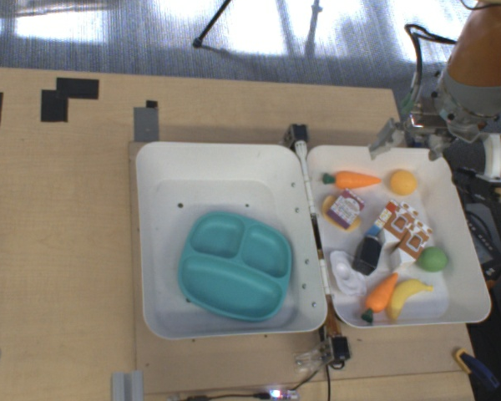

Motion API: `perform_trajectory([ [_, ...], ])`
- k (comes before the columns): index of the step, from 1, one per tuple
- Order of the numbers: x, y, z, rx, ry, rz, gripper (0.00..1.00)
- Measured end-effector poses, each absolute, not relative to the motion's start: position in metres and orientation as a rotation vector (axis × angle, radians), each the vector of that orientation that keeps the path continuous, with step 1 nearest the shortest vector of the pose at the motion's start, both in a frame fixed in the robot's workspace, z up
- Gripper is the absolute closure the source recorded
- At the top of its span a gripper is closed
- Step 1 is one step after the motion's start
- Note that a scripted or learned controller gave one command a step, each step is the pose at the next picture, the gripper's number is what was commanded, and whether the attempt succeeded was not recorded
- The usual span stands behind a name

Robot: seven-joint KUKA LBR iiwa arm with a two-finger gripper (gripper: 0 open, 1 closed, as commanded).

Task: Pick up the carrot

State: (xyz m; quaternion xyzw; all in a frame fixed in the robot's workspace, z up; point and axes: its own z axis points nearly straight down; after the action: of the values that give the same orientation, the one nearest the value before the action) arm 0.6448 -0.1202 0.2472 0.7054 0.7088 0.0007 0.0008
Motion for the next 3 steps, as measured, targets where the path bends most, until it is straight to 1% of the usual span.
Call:
perform_trajectory([
  [1,0.634,-0.128,0.115,2.093,2.342,0.001,0.0],
  [2,0.585,-0.111,0.104,1.831,2.532,0.02,0.0],
  [3,0.581,-0.102,0.099,1.995,2.388,0.022,0.0],
])
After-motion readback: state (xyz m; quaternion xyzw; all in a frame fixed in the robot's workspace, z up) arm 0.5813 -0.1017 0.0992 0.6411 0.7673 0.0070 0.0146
